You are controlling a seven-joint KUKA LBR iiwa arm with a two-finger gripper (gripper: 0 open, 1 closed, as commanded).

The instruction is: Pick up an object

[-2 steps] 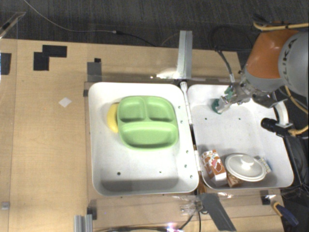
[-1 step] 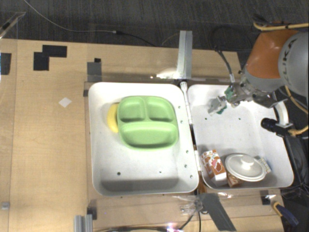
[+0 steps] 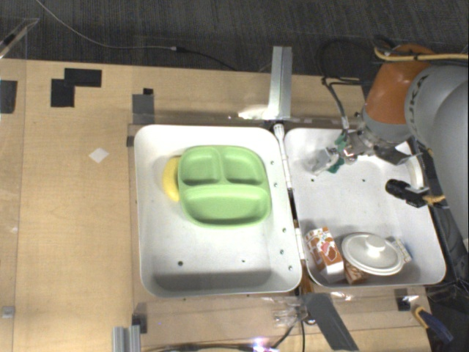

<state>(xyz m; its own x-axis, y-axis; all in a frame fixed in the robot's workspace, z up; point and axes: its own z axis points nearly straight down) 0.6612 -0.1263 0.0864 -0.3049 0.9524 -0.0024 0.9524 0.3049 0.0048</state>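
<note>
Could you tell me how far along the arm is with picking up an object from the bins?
Done: nothing looks lifted; the green divided plate and yellow item lie in the left bin, and the metal pot lid and small carton lie in the right bin. In hand: the gripper hangs low over the right bin's far end; whether it grips anything is unclear. Left: a confirmed grasp and lift.

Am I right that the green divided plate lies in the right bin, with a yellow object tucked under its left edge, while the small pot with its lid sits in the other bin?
Not quite: the camera view shows the green divided plate in the left bin, not the right. The yellow object does peek out at its left edge, and the small pot with its lid sits in the other bin, the right bin.
</note>
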